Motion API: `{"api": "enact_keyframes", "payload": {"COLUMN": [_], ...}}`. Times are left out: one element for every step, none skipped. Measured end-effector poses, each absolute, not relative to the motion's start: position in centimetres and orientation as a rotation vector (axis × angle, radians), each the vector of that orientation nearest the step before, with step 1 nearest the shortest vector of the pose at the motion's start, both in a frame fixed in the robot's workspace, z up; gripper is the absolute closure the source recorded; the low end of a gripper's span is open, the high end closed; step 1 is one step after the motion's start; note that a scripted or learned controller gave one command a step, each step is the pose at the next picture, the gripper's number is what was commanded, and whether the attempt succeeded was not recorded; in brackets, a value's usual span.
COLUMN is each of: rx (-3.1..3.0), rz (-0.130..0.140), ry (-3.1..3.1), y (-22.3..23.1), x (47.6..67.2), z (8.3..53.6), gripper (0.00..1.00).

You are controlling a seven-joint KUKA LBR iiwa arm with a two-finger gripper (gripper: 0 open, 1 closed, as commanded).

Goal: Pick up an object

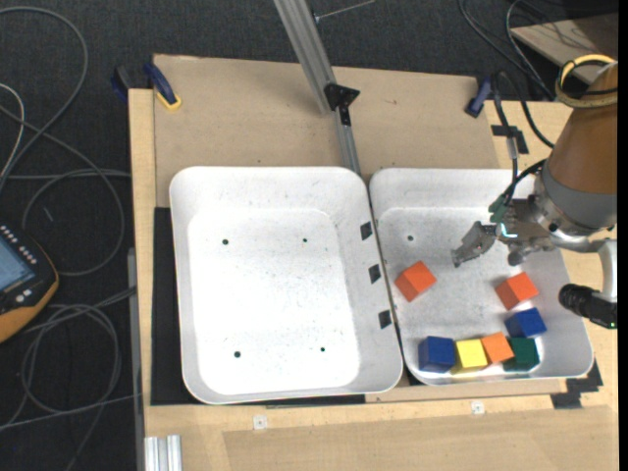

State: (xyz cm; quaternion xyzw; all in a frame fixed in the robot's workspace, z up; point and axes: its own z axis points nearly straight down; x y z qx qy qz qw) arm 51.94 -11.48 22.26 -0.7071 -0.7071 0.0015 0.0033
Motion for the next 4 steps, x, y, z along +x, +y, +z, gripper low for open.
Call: {"api": "enact_keyframes", "payload": {"rx": [-2.22,-2.216,-2.218,-2.214], "rz": [-0.001,0.005,0.004,-0.015], "ry": [-2.221,-2.216,-2.216,-2.222], "y": [-11.5,-10.7,-10.5,-10.3], "x": [52.1,51.3,52.1,52.5], "z": [22.5,17.4,12.7,10.8], "gripper": [0.0,0.0,0.0,0.0]}}
